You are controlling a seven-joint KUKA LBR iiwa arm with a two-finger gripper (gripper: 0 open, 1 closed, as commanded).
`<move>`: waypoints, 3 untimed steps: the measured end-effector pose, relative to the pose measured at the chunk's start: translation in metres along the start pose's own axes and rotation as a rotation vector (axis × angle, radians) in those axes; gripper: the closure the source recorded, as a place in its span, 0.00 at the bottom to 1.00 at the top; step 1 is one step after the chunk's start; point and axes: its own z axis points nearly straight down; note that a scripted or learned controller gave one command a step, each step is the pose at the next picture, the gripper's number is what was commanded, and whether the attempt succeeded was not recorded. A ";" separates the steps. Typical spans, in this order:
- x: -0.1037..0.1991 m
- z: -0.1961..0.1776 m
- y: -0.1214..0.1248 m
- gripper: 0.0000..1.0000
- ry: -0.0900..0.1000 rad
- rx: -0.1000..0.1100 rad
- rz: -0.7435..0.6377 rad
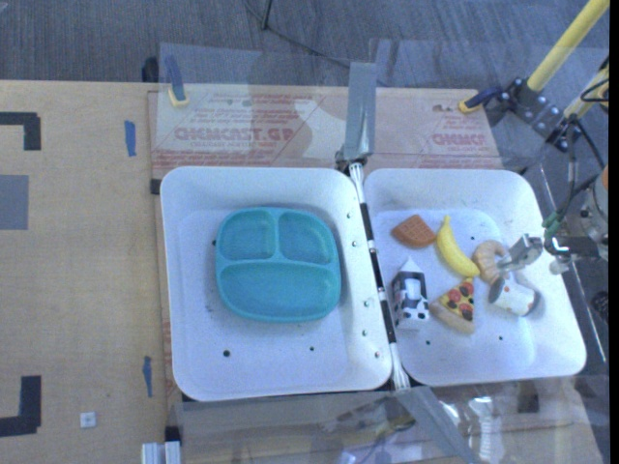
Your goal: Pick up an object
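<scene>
Camera view: the gripper (523,250) sits at 3 o'clock in the right white bin (556,356), its metal fingers (530,246) slightly apart just beside a tan ring-shaped doughnut toy (488,256), nothing between them. A yellow plastic banana (451,246) lies at the doughnut's 9 o'clock.
</scene>
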 end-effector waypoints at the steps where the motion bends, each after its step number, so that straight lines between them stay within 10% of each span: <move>1: 0.003 0.118 0.062 0.00 -0.003 -0.005 -0.146; 2: 0.001 0.108 0.062 1.00 -0.004 -0.007 -0.143; 3: 0.087 -0.052 0.040 1.00 -0.002 -0.001 0.054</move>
